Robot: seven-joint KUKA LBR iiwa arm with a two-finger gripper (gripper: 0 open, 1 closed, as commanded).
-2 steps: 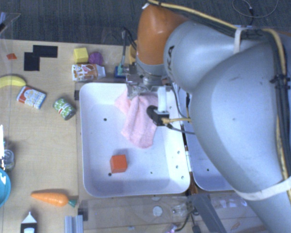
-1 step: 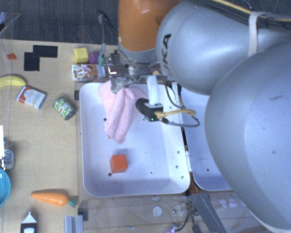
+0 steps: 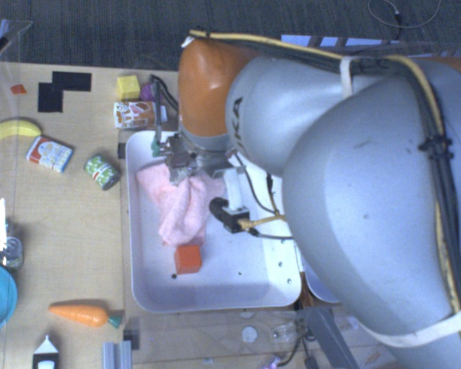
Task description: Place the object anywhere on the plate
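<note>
While the gripper [image 3: 186,167] was seen pinching the pink cloth [image 3: 178,202] at its upper end, the cloth hung toward six o'clock inside the white bin [image 3: 215,294], an orange block [image 3: 188,259] lying below.

Grey arm [image 3: 330,175] reached over the white bin [image 3: 142,283], gripper [image 3: 186,167] down on a pink cloth [image 3: 177,202], an orange block [image 3: 188,259] just beside the cloth's lower end, carrot [image 3: 81,314] outside on the bench.
</note>
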